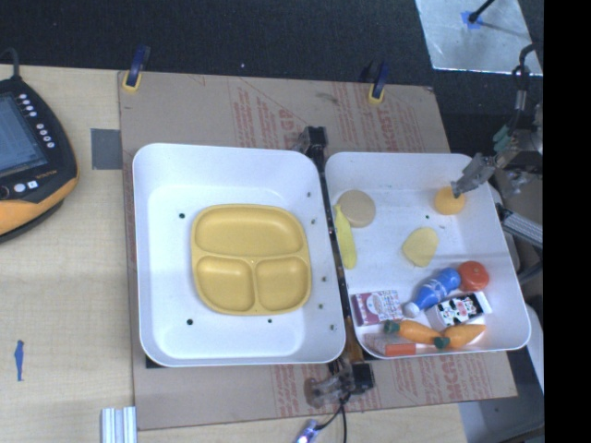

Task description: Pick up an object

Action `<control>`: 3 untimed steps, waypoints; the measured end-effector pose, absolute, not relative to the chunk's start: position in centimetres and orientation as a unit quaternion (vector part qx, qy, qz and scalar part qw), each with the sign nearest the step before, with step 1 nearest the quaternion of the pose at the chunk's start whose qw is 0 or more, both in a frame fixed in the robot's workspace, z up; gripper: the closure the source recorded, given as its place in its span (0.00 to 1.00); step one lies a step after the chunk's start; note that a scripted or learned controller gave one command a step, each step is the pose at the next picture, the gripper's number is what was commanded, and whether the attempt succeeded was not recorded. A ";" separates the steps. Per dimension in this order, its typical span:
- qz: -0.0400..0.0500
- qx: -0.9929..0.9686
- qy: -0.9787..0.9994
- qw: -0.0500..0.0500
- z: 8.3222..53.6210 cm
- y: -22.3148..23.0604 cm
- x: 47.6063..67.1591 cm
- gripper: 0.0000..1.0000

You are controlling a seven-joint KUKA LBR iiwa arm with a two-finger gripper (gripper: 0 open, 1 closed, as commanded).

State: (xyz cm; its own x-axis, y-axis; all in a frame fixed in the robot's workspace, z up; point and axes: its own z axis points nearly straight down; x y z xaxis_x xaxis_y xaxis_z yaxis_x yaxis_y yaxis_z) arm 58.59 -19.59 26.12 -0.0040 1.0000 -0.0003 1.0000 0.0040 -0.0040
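Nearest the lens, along the front wall of my right bin [517, 340], lies a cluster of toys: a carrot [423, 332], a small milk carton [459, 311], a blue bottle [434, 293], a red ball-like piece [474, 274] and a pink packet [375, 305], all touching or just beside one another. Farther back in that bin sit a yellow rounded piece [420, 245], a tan disc [356, 208] and a yellow banana-like strip [345, 237] against the left wall. My tool [464, 183] is down in the far right corner, its tip at a small orange object [450, 201]; whether it grips, I cannot tell. On the desk [65, 293], the left bin [157, 330] holds a yellow divided tray [251, 257]. A pendant [28, 160] rests at far left.
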 end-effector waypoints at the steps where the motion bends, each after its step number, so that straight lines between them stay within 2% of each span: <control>1: 0.002 -0.705 -0.709 0.001 17.5 -21.0 65.3 0.00; 2: 0.003 -0.706 -0.709 0.002 9.1 -18.6 60.2 0.00; 3: 0.002 -0.705 -0.710 0.002 9.1 -11.3 57.1 0.00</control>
State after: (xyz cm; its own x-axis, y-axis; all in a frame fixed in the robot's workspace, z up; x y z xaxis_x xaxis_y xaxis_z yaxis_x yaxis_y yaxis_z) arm 57.06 -11.34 9.15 -0.0073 1.0000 -0.0002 1.0000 0.0073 -0.0053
